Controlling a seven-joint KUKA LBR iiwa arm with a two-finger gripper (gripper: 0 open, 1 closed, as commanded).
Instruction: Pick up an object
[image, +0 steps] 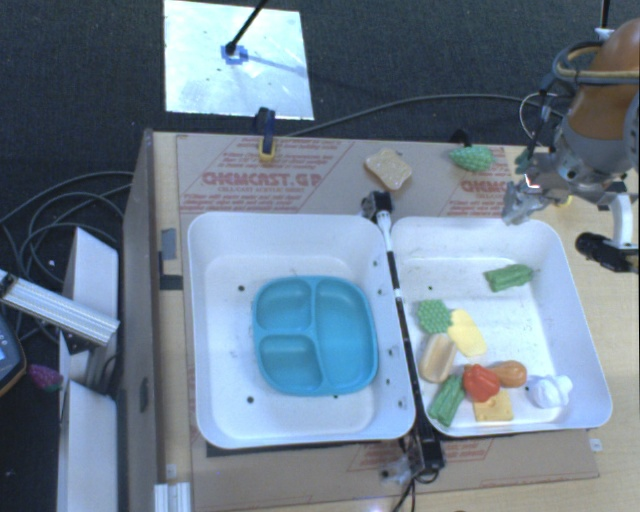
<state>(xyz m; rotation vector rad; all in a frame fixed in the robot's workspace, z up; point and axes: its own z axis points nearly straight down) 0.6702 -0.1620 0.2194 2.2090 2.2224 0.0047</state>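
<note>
Left bin (215, 300): blue divided plate (315, 335) lies flat near its middle, toward the divider side

Board behind the bins: yellow-and-blue clamp (266, 136) at the back edge; tan toast piece (388, 169) just behind the bins' junction; green knobbly piece (472, 157) further right, both outside the bins

Right bin (575, 330): toys clustered in the front-left part. Green leafy piece (433, 316) touches a yellow piece (466, 333); beige piece (437, 357) sits just below them. Green pod (447, 399) leans at the front wall. Red pepper (481, 381) is next to an orange piece (509, 374), with a yellow cheese block (492, 407) in front. White piece (547, 391) lies at the front-right. Green pickle (508, 277) lies alone further back, well apart from the cluster

Gripper (520, 208) hangs over the right bin's back rim, near its right corner, well apart from the pickle. Nothing shows between its fingers; pincer width: cannot tell
</note>
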